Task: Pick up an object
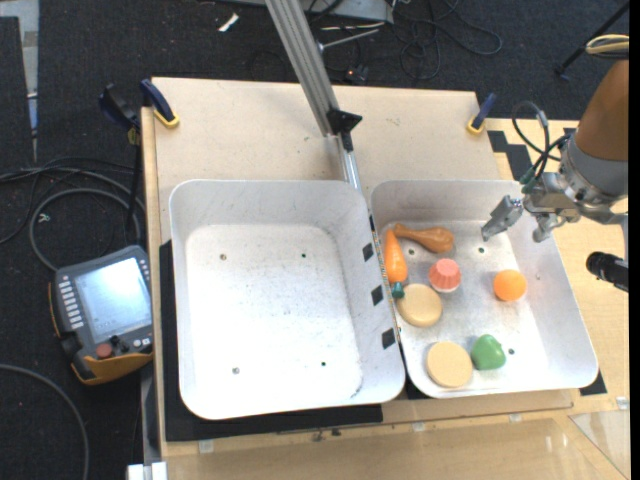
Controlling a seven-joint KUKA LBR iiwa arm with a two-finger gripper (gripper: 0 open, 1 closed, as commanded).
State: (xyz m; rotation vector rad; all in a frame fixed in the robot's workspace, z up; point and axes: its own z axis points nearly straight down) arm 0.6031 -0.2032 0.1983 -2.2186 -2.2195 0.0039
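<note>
The right bin holds several toy foods. A brown drumstick lies at its back left, with an orange carrot beside it along the left wall. Near the middle are a pink cup-shaped piece and a tan round piece. An orange ball sits to the right, and a second tan disc and a green piece lie near the front. My gripper hangs open above the bin's back right part, with nothing between its fingers, up and right of the orange ball.
The left bin stands beside the right one on the wooden bench. A slanted metal pole comes down to the divide between the bins. Clamps sit at the bench's back corners. A teach pendant lies on the floor at left.
</note>
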